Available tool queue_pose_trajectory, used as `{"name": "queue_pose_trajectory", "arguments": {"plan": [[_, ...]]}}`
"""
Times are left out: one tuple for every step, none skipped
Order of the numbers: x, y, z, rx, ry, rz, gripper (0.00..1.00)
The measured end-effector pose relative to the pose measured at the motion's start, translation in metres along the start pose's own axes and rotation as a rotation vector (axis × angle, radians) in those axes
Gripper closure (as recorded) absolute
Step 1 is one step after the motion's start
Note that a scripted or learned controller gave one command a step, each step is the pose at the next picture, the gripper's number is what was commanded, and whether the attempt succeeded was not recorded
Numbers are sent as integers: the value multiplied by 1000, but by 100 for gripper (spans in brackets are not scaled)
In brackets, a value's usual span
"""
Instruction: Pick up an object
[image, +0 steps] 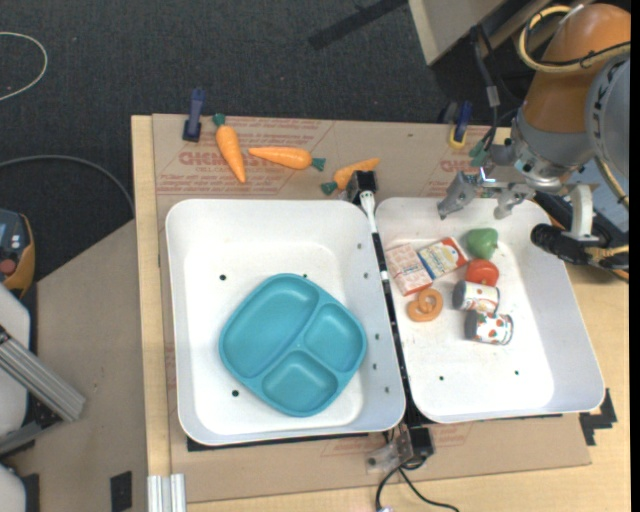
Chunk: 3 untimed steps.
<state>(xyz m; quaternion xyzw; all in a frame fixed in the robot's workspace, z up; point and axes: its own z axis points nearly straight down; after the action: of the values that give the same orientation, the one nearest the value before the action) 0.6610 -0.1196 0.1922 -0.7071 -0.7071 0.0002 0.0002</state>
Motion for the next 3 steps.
{"name": "queue_pose_trajectory", "arguments": {"plan": [[13,-59,-50,0,2,1,0],[13,-57,-58,-2,0,0,100],[19,-140,-120,-3,1,2,100]]}}
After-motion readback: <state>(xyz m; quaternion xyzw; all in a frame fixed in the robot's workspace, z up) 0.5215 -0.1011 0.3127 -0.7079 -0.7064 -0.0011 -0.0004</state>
